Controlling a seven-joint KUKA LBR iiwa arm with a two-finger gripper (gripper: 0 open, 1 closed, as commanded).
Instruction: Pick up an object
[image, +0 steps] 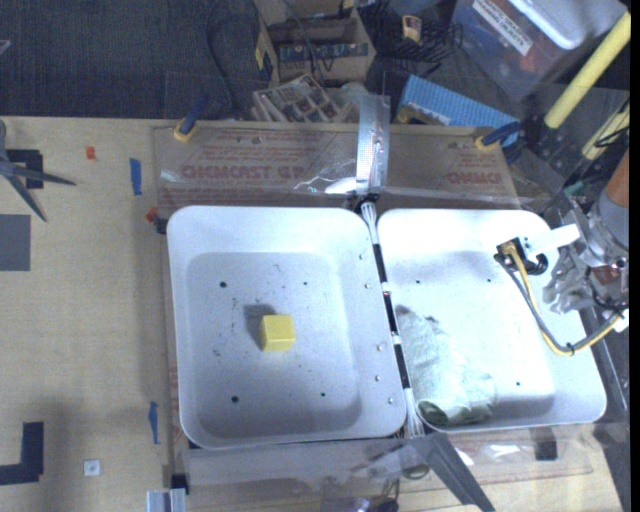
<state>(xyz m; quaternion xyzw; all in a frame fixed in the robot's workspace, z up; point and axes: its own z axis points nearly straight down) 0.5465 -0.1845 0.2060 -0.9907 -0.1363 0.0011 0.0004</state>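
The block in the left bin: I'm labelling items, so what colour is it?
Yellow. The block shows plainly in the camera view, on the floor of the left bin.

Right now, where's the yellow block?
The yellow block sits near the middle of the left bin, well apart from the rolled towel in the right bin.

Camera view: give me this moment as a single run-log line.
end effector: over right white bin's right edge | small yellow cube: left white bin | rolled pale cloth: right bin
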